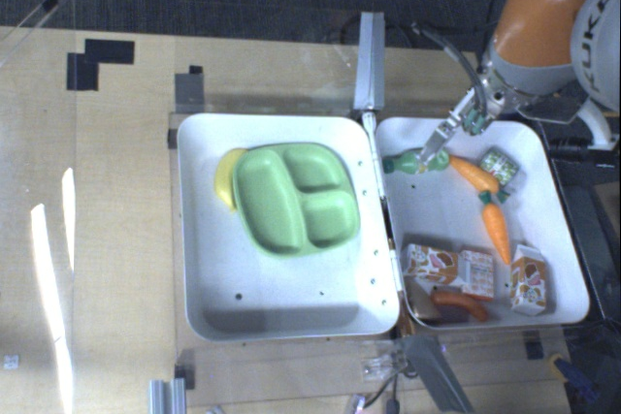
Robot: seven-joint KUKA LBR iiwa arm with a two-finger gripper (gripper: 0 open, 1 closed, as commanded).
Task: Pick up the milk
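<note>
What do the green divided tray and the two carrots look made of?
Green divided tray: probably moulded plastic, matte; uniform colour and rounded compartment edges. Carrots: likely plastic toy food; smooth, even orange with a slight sheen, though the view is too coarse to be sure.

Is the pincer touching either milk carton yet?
Apart. The camera view shows the pincer at the bin's far left, with bare floor before the milk cartons along the near wall.

A green sectioned plastic tray lies over a yellow plate in the left white bin; two orange carrots lie at centre right.
</note>
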